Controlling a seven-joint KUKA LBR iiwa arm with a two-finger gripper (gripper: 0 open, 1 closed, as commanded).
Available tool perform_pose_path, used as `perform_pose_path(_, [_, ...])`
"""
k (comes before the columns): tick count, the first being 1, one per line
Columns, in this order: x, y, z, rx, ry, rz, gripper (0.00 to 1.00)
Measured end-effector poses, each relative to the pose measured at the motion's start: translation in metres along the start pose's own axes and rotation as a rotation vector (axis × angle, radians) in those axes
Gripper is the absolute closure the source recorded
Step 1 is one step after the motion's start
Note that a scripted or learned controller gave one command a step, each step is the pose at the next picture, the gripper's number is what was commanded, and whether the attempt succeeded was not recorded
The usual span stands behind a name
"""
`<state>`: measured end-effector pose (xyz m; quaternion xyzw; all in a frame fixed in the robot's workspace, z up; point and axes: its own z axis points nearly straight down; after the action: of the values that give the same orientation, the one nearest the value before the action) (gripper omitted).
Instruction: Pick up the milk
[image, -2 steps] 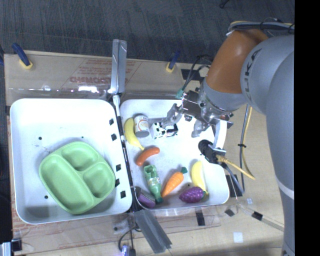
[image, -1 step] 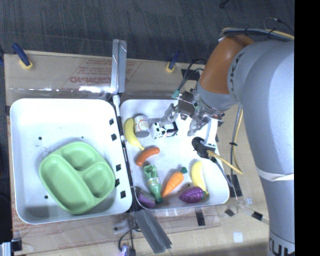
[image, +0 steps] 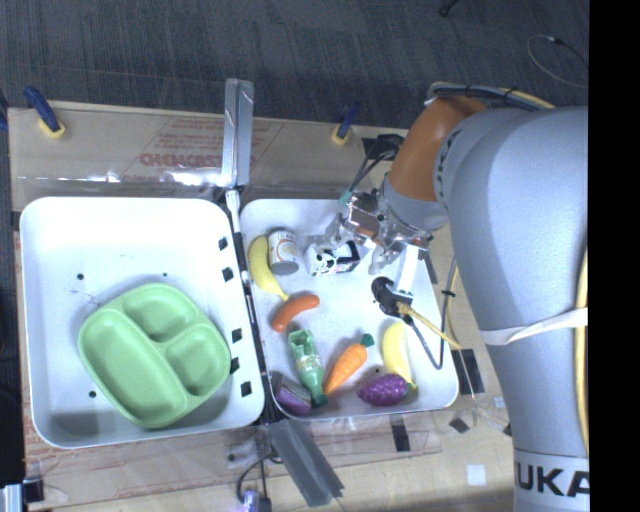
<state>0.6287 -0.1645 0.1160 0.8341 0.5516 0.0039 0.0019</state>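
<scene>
Right now my jaws (image: 338, 248) hang low in the right bin (image: 440, 385), at the milk (image: 332, 260) beside the can (image: 283, 250); whether they grip it I cannot tell.

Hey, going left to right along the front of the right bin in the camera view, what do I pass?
Purple eggplant → green bottle → carrot → purple grapes, with a yellow banana just behind them.

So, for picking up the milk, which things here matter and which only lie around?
For the job: milk carton, gripper, right bin.

Lying about: can, two bananas, sausage, green bottle, carrot, grapes, eggplant, green plate.
</scene>
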Motion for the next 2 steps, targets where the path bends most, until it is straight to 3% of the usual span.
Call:
perform_pose_path(1, [-0.031, 0.004, 0.010, -0.013, 0.013, 0.232, 0.00])
perform_pose_path(2, [-0.028, 0.007, -0.002, -0.017, 0.016, 0.223, 1.00])
